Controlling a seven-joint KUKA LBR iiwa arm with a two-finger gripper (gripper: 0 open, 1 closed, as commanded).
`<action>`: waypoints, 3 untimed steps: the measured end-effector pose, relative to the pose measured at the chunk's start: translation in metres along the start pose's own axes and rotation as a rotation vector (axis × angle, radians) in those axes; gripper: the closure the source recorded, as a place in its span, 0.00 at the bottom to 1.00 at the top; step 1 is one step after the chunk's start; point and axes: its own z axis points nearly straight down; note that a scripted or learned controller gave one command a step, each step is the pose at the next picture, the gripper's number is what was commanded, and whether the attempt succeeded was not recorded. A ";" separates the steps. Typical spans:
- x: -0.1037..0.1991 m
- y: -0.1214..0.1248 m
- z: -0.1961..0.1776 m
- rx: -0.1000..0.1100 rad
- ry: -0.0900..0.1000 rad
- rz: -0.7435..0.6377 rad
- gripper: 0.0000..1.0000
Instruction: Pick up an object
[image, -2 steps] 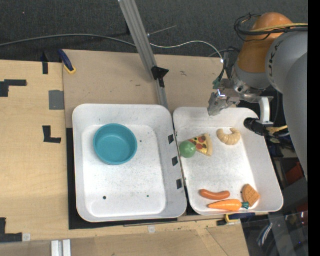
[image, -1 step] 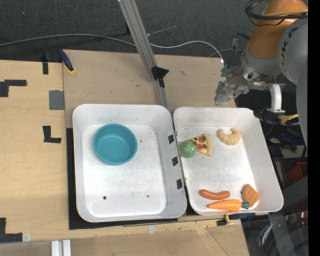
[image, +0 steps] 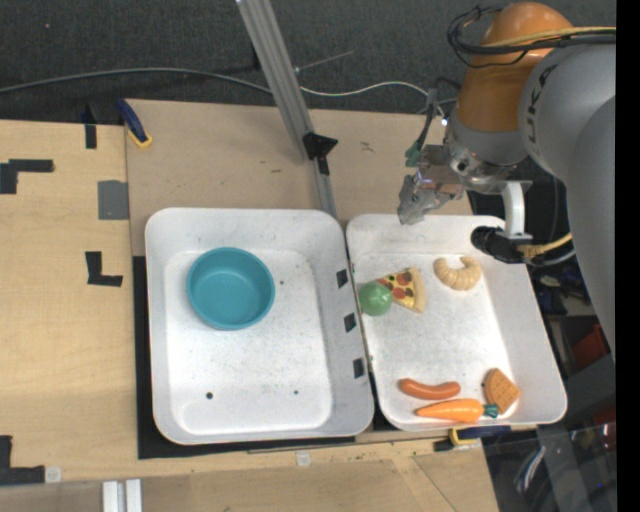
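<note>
Gripper (image: 414, 208) at the end of the arm (image: 570, 100), over the far rim of the right bin (image: 455, 338), near that bin's left corner; tilted down toward the bin. Open or closed: cannot tell from this angle. In the right bin, six small things, all lying on the floor. Toward the far side: green ball (image: 375, 299) by the left wall, touching a pizza slice (image: 406, 289) just to its right; croissant (image: 458, 273) near the pizza, apart from it. Along the near side: sausage (image: 429, 388), carrot (image: 450, 409) just in front of it, cracker (image: 501, 390) at the carrot's green end, near the right corner. Nearest to the gripper: ball, pizza and croissant, all apart from it. In the left bin (image: 160, 232), a blue bowl (image: 231, 288), upright, in the far-left part.
</note>
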 end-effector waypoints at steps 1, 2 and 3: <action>0.046 -0.003 -0.002 0.000 0.000 -0.001 1.00; 0.108 -0.016 -0.003 0.000 0.001 -0.002 1.00; 0.167 -0.030 0.012 0.002 0.000 -0.002 1.00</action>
